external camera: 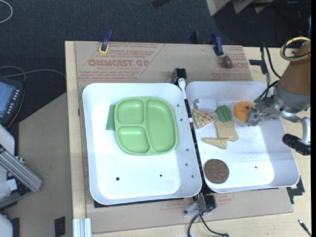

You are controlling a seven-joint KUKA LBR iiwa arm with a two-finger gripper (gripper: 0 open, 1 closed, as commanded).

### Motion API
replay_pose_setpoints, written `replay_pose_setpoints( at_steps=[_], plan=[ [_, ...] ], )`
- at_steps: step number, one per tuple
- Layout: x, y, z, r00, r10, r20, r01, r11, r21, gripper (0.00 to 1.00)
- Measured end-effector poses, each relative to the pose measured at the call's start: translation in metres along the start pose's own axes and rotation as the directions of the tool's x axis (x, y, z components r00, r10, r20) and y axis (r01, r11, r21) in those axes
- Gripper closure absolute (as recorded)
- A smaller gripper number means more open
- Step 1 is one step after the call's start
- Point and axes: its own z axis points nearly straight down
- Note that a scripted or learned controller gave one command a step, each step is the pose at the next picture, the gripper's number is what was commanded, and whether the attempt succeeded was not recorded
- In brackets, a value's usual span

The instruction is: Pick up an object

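Note:
The right bin [274, 174] holds several food items. An orange fruit [241, 110] lies near its back, with a green pickle-like piece [223, 113] just to its left. My gripper [255, 116] is low in the bin, right against the orange's right side. Nothing can be made out in its grasp. The grey arm with its orange band [295, 78] comes in from the right edge.
Also in the right bin are a white block [206, 104], a triangular toast [202, 117], a tan cracker [226, 130], a small wedge [215, 142] and a round brown cookie [216, 171]. The left bin [133, 184] holds a green divided plate [146, 125].

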Motion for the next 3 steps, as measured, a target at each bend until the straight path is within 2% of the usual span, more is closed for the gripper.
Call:
replay_pose_setpoints(
  at_steps=[1, 2, 3],
  plan=[
    [0.002, 0.006, -0.064, 1.000, 0.001, 0.007, -0.001, 1.000, -0.009, 1.00],
    [-0.004, 0.008, -0.109, 1.000, 0.002, 0.007, -0.002, 1.000, -0.007, 1.00],
    [-0.004, 0.009, -0.131, 1.000, 0.002, 0.006, -0.002, 1.000, -0.006, 1.00]
  ],
)
